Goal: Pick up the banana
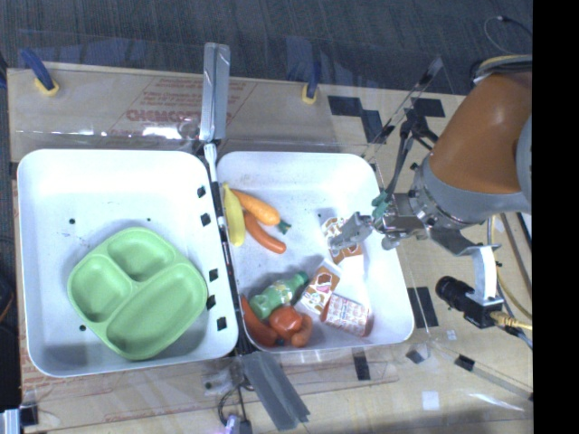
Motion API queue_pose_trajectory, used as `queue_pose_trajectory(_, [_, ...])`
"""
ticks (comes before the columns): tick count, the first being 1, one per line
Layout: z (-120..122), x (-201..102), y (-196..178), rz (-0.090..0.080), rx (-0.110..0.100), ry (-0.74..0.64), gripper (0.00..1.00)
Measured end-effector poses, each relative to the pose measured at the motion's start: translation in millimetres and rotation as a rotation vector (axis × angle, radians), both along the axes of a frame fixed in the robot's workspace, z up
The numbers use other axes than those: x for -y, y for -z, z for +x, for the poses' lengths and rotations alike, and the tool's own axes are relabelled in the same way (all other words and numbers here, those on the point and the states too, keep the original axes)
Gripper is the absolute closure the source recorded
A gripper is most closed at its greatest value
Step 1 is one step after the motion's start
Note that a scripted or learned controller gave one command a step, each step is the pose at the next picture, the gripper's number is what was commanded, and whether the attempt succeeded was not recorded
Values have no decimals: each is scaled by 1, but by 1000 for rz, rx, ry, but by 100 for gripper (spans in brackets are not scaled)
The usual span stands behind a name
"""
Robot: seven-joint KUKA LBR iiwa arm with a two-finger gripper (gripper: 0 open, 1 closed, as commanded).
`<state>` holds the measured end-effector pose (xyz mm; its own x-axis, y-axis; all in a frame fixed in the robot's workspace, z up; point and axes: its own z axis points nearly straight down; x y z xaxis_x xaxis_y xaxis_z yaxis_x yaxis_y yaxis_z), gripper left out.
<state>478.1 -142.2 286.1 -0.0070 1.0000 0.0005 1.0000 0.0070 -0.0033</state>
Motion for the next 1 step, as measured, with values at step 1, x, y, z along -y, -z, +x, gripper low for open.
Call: queue_pose_trajectory(1, [17,-69,96,0,-2,-53,0])
